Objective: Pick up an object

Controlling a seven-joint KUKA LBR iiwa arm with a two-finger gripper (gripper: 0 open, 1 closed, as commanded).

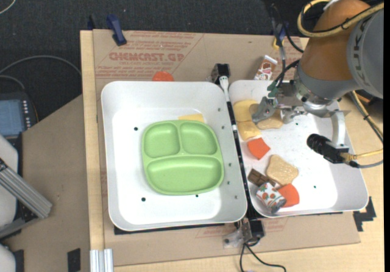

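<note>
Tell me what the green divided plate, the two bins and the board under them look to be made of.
Green divided plate: likely moulded plastic, matte with a soft sheen, one uniform colour and rounded compartment ridges. White bins: seemingly thin formed plastic, smooth and slightly glossy, with rounded corners and rolled rims. Board: brown paper-like surface with red printed lettering, possibly a paper-masked sheet; the material beneath is unclear.

Robotics lab: KUKA arm [341,39] over white bins [122,143] on clamped cardboard bench [146,51], loose cables.
</note>
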